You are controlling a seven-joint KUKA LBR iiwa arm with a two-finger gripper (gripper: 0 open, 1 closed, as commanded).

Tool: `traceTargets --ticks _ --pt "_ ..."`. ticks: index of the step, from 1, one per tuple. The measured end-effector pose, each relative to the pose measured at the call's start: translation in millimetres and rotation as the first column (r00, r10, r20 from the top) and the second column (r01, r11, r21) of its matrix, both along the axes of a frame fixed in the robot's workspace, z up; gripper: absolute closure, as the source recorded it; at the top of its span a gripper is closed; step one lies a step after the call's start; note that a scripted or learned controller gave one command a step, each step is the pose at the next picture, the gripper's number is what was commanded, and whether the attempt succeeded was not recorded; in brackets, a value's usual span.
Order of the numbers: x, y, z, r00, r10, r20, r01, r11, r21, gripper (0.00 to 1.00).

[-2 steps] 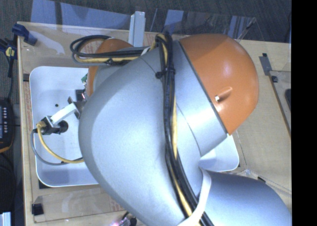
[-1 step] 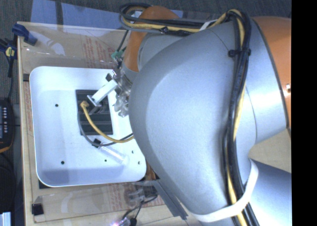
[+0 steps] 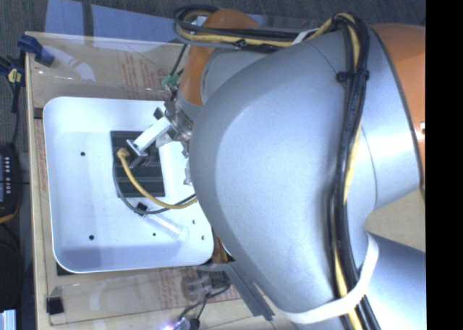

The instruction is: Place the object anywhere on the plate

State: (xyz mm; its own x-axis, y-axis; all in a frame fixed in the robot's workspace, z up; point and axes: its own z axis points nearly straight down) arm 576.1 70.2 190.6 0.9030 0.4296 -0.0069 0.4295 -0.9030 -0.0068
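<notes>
The left white bin lies in the left half of the camera view. My gripper reaches down over the right part of this bin, just past the wrist. The big grey arm hides most of the gripper, as well as the bin's right edge and the whole bench to its right. A small see-through piece lies on the bin floor near the lower right corner; what it is cannot be made out.
The bin floor carries a few small dark dots. A brown board borders the bin at the top and bottom. Blue clamps sit at the top left corner. A black device hangs at the left edge.
</notes>
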Motion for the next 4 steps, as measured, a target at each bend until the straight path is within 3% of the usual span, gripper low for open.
traceTargets --ticks 1,2,3,4 --pt "-1.1 3.0 8.3 1.000 0.010 -0.009 -0.010 1.000 0.002 1.00" --pt "27.2 -57.1 0.0 0.984 -0.180 0.004 0.180 0.984 -0.003 1.00" --pt "57.2 0.7 1.4 0.985 -0.173 0.007 0.173 0.985 -0.001 1.00" --pt "49.9 79.3 -53.9 0.999 -0.051 0.003 0.051 0.999 -0.003 1.00"
